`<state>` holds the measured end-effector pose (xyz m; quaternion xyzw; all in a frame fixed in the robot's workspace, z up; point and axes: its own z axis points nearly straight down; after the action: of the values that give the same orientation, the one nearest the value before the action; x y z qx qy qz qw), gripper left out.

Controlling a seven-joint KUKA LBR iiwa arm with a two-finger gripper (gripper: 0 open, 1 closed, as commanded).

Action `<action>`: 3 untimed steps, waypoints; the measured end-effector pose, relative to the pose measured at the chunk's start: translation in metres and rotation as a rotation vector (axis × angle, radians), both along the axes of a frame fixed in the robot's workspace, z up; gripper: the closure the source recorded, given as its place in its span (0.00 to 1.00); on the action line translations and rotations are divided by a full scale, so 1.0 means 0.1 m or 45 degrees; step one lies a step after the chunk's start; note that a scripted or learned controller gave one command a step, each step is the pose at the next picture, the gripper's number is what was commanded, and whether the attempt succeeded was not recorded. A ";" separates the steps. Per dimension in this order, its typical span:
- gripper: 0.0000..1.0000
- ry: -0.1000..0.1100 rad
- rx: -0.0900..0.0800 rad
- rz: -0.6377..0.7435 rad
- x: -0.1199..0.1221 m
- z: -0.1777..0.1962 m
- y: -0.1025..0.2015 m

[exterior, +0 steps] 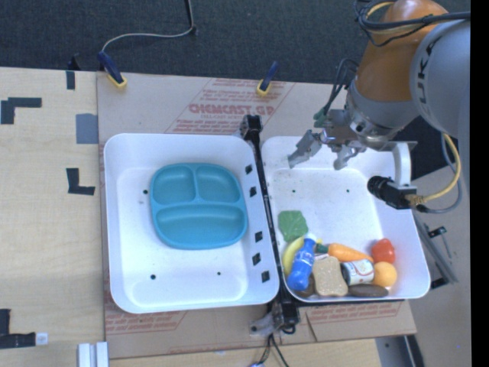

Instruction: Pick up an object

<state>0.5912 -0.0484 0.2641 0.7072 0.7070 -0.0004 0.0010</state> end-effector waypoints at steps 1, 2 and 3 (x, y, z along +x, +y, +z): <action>0.00 0.005 0.003 0.001 -0.41 -0.81 -0.08; 0.00 0.003 0.003 0.003 -0.41 -0.80 0.17; 0.00 0.004 0.003 0.002 -0.34 -0.80 0.11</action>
<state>0.5575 -0.0370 0.1837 0.7066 0.7076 -0.0006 -0.0007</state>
